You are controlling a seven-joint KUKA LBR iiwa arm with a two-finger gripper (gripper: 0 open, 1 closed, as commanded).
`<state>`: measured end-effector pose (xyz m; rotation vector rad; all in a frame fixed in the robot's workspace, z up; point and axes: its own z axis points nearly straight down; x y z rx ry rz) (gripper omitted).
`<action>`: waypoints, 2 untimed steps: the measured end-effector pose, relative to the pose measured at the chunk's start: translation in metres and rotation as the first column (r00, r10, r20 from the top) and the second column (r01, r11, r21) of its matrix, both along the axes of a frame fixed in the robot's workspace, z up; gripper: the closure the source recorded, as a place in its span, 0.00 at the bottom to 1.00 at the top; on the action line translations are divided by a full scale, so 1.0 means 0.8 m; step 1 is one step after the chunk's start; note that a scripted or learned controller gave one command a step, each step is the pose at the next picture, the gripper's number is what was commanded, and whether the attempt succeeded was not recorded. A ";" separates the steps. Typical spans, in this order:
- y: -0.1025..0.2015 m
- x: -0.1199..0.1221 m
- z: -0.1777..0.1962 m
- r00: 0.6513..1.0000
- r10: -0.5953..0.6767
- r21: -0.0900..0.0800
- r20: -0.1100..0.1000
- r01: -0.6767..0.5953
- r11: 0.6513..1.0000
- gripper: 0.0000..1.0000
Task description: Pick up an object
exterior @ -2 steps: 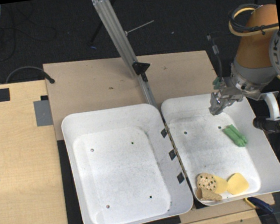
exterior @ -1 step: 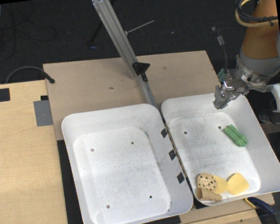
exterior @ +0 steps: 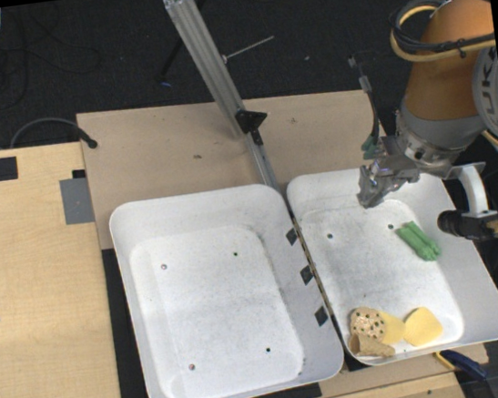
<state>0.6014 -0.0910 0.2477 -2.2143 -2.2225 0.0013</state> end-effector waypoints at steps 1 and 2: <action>0.060 -0.029 -0.019 1.000 -0.001 0.000 -0.003 0.001 1.000 1.00; 0.129 -0.054 -0.030 1.000 0.000 0.000 -0.003 0.000 1.000 1.00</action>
